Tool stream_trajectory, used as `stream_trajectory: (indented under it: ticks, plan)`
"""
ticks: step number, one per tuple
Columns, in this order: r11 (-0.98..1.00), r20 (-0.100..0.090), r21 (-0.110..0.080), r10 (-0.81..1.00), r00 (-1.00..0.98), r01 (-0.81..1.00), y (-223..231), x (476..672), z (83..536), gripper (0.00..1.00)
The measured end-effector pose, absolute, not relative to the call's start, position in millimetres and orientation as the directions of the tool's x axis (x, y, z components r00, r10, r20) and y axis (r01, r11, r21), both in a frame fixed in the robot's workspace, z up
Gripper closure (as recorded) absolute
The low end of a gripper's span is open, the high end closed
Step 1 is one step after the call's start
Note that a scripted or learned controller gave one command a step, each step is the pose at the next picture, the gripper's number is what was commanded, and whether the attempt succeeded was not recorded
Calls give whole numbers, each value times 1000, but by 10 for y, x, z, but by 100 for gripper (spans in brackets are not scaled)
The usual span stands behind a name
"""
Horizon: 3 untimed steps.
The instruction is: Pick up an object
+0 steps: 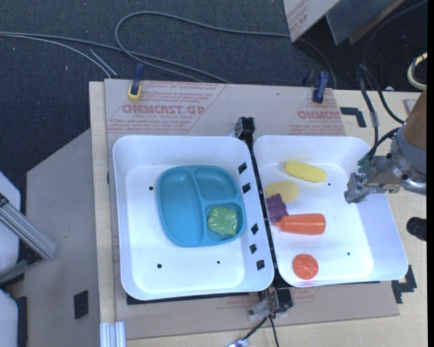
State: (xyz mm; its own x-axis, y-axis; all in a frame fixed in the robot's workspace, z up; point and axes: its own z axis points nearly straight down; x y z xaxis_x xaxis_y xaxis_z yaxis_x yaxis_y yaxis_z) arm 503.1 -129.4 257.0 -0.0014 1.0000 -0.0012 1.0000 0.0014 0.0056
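Note:
The right bin [380, 237] holds a yellow corn cob [306, 171], a pale yellow piece [283, 191], a purple piece [275, 207], an orange carrot [303, 223] and a red-orange tomato [306, 266]. My gripper [357, 188] hangs over the right part of this bin, to the right of the corn and the carrot and apart from both. Nothing shows between its fingers. In the left bin [135, 257], a blue divided plate [199, 204] lies with a green leafy piece [223, 221] in its lower right compartment.
A black divider with clips [252, 196] runs between the two bins. Blue clamps [135, 89] [320, 87] hold the board at the back. Cables trail on the dark floor behind. A cardboard box [305, 17] stands at the top right.

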Motion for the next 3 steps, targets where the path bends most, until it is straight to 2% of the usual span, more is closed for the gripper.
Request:
stream_trajectory:
  ticks: [2,3]
  plan:
    - [5,2,-2,1000,-5,1000,-312,5124,2535,100]
    - [6,3,-3,1000,-6,1000,251,5024,2538,100]
